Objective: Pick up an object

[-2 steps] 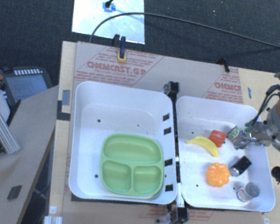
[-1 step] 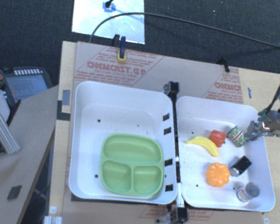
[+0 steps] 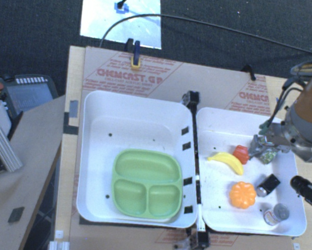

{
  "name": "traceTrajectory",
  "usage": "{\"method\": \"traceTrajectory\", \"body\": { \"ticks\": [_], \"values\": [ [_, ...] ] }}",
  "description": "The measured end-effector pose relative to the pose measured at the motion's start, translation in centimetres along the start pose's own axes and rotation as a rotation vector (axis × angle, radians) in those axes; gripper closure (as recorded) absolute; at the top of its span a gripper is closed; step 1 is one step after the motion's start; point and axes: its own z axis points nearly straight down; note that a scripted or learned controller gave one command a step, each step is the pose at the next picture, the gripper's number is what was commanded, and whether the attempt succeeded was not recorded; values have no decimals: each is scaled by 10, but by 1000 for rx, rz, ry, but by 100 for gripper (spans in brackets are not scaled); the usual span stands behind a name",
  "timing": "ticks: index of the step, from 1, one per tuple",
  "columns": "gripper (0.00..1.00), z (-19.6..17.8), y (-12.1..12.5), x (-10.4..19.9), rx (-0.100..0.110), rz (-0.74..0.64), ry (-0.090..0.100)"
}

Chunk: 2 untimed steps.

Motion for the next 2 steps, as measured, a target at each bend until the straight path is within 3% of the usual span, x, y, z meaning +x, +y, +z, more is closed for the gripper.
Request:
{"method": "traceTrajectory", "body": {
  "ticks": [2],
  "values": [
    [100, 16, 15, 108, 1, 0, 0]
  ]
}}
